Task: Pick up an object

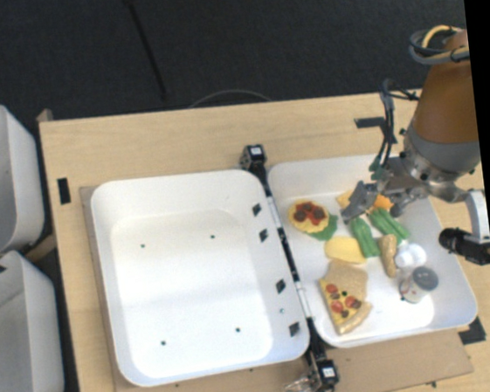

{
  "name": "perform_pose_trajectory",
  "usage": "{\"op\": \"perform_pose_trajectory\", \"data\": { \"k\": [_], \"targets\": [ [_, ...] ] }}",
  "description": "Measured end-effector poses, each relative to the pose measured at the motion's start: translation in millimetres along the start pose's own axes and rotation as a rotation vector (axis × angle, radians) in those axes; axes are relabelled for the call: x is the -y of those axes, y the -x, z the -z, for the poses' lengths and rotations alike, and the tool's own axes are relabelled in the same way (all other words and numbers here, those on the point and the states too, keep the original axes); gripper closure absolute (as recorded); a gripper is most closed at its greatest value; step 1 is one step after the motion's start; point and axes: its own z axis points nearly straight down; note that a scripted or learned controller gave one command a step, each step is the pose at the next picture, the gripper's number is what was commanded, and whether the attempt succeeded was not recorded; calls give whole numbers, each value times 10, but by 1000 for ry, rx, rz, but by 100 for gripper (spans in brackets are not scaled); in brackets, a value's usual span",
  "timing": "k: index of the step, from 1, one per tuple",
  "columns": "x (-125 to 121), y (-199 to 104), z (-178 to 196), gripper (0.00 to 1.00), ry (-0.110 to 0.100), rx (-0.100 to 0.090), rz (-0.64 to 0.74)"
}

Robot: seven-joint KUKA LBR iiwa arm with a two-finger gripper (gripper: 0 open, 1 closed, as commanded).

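Observation:
The right bin holds several toy foods: a round yellow piece with red and green topping, a yellow lump, a pizza slice, green pods, a tan stick, and a white and grey item. My gripper hangs low over the bin's upper right part, just above the green pods and an orange piece. Nothing shows between its fingers.
The left bin lies beside the right one, with black clips along the shared divider. A black cable crosses the dark floor behind the bench. White chairs stand at the far left.

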Motion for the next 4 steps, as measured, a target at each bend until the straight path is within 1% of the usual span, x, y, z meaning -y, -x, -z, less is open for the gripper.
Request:
{"op": "perform_pose_trajectory", "data": {
  "k": [1, 2, 3, 4],
  "targets": [
    [1, -327, -841, 0, -7, -2, 2],
    [-31, -358, -1416, 0, 5, 4, -3],
    [592, 379, -1407, 0, -1, 3, -10],
    [562, 335, -1336, 100, 0, -2, -8]
  ]
}}
